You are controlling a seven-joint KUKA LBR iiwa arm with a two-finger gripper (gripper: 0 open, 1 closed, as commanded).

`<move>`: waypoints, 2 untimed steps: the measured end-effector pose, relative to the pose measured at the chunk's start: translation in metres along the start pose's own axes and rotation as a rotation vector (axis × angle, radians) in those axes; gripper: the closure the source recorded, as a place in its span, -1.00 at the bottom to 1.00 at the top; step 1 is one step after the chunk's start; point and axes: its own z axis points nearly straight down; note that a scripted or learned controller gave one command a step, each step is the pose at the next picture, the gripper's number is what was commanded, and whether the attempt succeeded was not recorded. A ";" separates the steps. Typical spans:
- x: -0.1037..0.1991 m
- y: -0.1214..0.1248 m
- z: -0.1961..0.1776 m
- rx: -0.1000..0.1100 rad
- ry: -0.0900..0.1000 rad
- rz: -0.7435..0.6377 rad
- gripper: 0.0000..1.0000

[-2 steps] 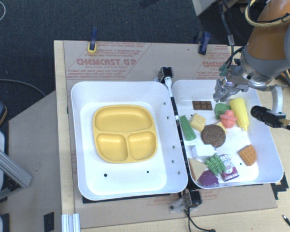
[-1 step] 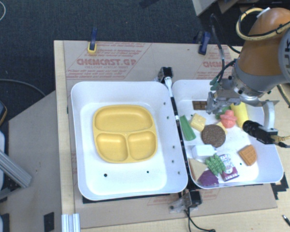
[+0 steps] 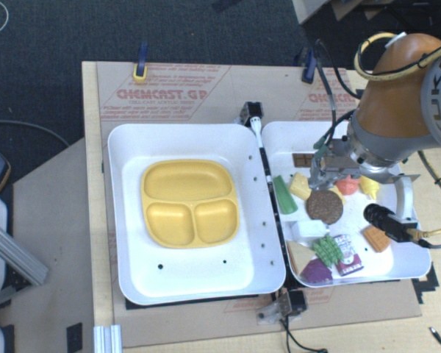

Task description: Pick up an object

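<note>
The right white bin [image 3: 279, 134] holds several toy foods. A round dark brown patty [image 3: 325, 207] lies near its middle. Around it are a green stick [image 3: 284, 195], a yellow piece [image 3: 300, 186], a red piece [image 3: 347, 187] and a brown bar [image 3: 303, 160]. My gripper [image 3: 325, 175] hangs low over the bin, just behind the patty and between the yellow and red pieces. The arm's grey wrist and orange band cover the bin's back right part. I see nothing held between the fingers.
The left white bin [image 3: 125, 219] holds a yellow divided plate [image 3: 189, 201]. At the right bin's front lie a green leafy piece [image 3: 327, 249], a purple piece [image 3: 316, 272], a pink packet [image 3: 348, 257] and an orange piece [image 3: 377, 239]. A hinge bar [image 3: 268, 190] separates the bins.
</note>
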 end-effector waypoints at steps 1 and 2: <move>-0.002 -0.006 -0.018 -0.009 -0.002 0.001 1.00; 0.000 -0.011 -0.003 -0.002 -0.001 0.000 1.00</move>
